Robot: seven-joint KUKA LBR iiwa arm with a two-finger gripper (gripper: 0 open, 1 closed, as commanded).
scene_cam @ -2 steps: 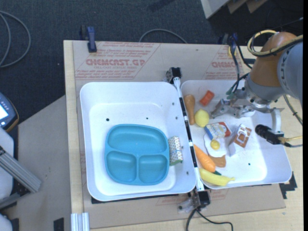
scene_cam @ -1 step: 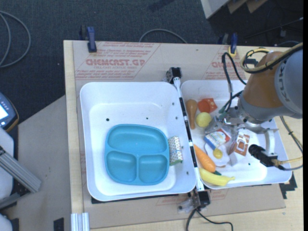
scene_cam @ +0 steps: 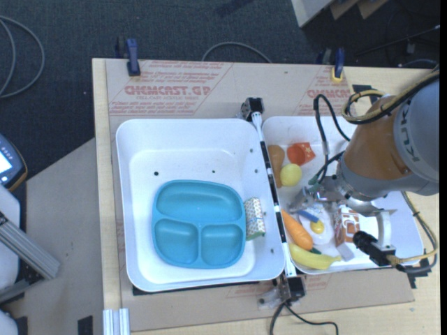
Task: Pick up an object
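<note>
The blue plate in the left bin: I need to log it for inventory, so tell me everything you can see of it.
The blue plate is a light blue divided tray with rounded corners, looking like matte plastic. It has three compartments: one wide one at the back, two smaller ones in front. It lies flat, right side up, on the floor of the left bin, toward the front. A small patterned packet sits against its right edge.

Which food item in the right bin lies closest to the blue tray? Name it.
The carrot: the orange, tapered piece along the right bin's left wall, nearer the blue tray than the banana below it.
</note>
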